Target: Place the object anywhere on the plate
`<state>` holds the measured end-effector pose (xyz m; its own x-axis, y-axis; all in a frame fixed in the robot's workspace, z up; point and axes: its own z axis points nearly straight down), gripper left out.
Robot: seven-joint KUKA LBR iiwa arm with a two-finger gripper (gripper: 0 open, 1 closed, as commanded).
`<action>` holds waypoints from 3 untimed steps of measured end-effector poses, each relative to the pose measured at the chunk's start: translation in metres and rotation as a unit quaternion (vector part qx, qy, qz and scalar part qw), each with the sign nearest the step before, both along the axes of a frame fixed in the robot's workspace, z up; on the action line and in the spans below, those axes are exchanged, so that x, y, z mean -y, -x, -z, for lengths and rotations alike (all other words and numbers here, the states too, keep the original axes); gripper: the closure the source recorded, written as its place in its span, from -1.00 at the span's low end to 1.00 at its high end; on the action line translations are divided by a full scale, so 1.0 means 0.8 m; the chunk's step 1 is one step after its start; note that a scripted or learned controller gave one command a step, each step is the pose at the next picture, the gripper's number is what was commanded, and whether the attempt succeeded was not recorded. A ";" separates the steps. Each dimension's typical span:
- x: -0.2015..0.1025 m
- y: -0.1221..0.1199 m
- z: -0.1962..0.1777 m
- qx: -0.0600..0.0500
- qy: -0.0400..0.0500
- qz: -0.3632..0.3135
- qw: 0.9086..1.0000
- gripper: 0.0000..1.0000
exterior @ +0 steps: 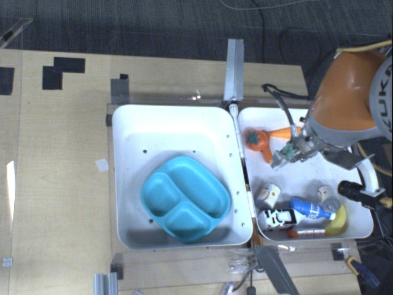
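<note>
A: Why is the plate (186, 197) alone in the left bin (132, 134)?

B: My guess is it's kept apart as the drop target, so anything landing there counts. It's a blue divided plate, sitting toward the bin's 5 o'clock corner, with nothing on it.

A: And the object to move?

B: The candidates are all in the right bin (366, 229). An orange carrot-like toy (265, 139) lies at about 11 o'clock in that bin; along the 6 o'clock wall there's a blue bottle (312, 209), a yellow piece (337, 221) and a few small things I can't identify.

A: Where's the end effector (293, 152)?

B: Low over the right bin, just at the toy's 3 o'clock side, tip pointing toward 9 o'clock. That looks like lining up on the toy, though that's my reading.

A: Has it gripped anything?

B: I can't tell; the tip is too small and blurred to judge how wide it stands or whether anything sits in it.
</note>
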<state>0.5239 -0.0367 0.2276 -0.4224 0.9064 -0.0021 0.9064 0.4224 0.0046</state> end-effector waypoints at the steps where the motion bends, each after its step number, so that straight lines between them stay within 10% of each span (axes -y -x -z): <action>1: -0.074 -0.064 -0.048 0.001 0.000 -0.032 0.999 1.00; 2: -0.155 0.046 0.045 -0.001 0.000 -0.033 0.999 1.00; 3: -0.134 0.035 0.000 0.000 0.000 -0.092 0.996 1.00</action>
